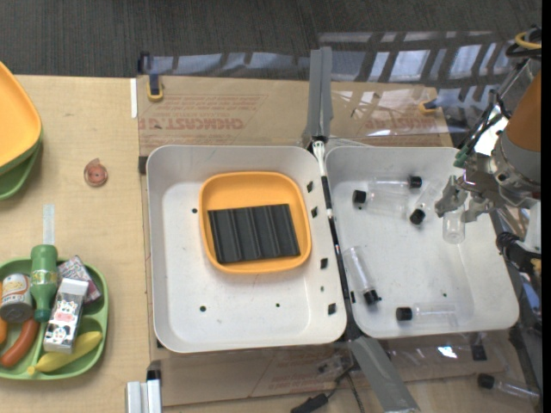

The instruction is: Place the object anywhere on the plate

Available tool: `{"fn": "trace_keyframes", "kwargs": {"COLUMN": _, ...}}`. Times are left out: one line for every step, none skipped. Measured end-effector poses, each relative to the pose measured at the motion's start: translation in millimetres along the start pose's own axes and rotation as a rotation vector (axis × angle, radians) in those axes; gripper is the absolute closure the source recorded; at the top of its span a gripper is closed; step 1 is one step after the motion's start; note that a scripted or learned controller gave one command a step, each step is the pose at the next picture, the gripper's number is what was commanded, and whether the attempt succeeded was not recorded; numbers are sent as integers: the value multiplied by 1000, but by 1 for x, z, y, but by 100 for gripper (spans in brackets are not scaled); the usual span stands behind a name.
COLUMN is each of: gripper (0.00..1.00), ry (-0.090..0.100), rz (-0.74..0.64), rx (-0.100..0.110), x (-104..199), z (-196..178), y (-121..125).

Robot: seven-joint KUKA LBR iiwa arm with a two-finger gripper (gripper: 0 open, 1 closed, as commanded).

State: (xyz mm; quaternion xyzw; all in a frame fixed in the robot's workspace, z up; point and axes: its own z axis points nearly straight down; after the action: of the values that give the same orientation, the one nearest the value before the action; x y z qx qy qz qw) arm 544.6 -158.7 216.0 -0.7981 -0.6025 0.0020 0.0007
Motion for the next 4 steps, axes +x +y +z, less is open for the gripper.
{"fn": "trace_keyframes", "kwargs": {"gripper": 100, "ry": 0, "rz": -254, "rx": -2, "x": -33, "z": -12, "y": 43}}
{"fn": "trace_keyframes", "kwargs": {"gripper": 100, "ry": -1, "rz": -354, "rx": -4, "x": -36, "z": -4, "y": 88}}
{"fn": "trace_keyframes", "kwargs": {"gripper": 100, "ry": -2, "rz": -537, "rx": -6, "x": -29, "z": -37, "y": 128}}
{"fn": "trace_keyframes", "kwargs": {"gripper": 100, "ry": -2, "rz": -722, "rx": -6, "x": -29, "z": -104, "y": 128}}
